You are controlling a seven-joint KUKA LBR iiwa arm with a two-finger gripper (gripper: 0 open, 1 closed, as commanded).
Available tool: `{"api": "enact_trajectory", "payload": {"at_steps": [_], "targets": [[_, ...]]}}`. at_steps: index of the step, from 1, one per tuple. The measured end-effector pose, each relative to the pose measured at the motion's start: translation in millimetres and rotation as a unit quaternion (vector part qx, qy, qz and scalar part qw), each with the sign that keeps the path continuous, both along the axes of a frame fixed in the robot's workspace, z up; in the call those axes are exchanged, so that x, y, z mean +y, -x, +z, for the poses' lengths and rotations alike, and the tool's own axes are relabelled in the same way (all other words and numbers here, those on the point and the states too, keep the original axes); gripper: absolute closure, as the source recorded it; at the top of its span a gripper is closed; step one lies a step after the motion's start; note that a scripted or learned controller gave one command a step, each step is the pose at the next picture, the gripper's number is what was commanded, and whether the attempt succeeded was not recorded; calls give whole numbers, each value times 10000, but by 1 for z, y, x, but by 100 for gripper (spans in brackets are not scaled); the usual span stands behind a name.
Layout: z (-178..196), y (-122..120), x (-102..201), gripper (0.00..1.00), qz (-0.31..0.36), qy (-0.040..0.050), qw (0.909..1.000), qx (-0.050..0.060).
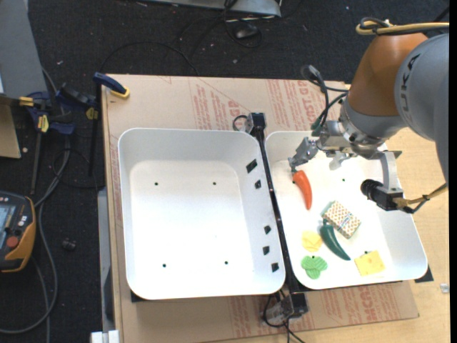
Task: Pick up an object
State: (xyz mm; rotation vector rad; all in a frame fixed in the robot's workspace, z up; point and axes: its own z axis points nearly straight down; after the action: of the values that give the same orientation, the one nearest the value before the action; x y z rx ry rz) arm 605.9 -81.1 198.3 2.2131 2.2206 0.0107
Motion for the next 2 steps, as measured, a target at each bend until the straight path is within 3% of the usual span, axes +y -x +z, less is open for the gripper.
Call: {"api": "enact_trajectory", "payload": {"at_steps": [1,2], "targets": [[-29,6,-47,0,-33,3,10000,57],[-110,-25,-20,0,-7,-5,10000,80]]}}
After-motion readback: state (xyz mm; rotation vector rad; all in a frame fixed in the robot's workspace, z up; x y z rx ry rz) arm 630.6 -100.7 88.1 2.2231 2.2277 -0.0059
